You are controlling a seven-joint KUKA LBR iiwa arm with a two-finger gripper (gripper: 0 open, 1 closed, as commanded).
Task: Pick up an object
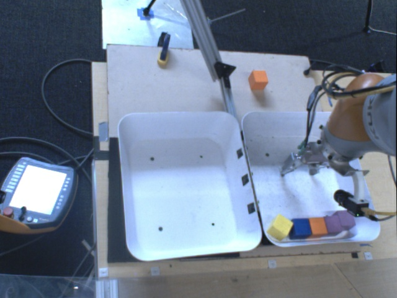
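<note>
- Seen from above at a slant: a pale board bench [186,85] on dark carpet [49,30], bearing two shallow white bins side by side.
- Left bin [180,129] large and tilted a little, with small dark dots on its floor.
- Right bin [267,126] holding four blocks in a row along its near wall: yellow block [280,226], blue block [301,228], orange block [318,226], purple block [339,221] (each touching the next).
- Grey arm with orange band [347,113] reaching in from the right, over the right bin.
- Gripper [301,164] low over the bin's middle, well apart from the block row; fingers spread, nothing between them.
- On the bare board behind the bins: a lone orange cube [258,79] and a blue-and-yellow clamp [164,48].
- A metal pole [205,36] slanting across the board toward the gap between the bins.
- On the carpet at left: a handheld control pad [36,192] with a lit screen, and a looping black cable [62,98].
- A shiny sheet [133,11] lying beyond the board.
</note>
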